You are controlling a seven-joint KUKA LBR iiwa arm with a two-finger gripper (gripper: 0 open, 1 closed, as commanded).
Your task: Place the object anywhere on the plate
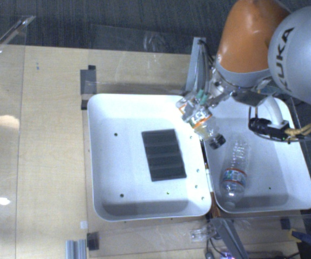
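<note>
"KUKA" lettering read on grey arm (301, 47). Gripper (201, 117) sat over the seam between the bins; finger state could not be told. Clear plastic bottle (235, 169) lay in right bin (301, 182), apart from gripper. Dark ridged plate (163, 154) lay in left bin (107, 144).

Two shallow white bins sit side by side on the worktop (42, 144): the left bin (104, 161) and the right bin (298, 182). One dark ridged plate (163, 154) lies in the left. One clear plastic bottle (235, 172) lies in the right. One arm (263, 42) reaches in, carrying one pincer (201, 117).
</note>
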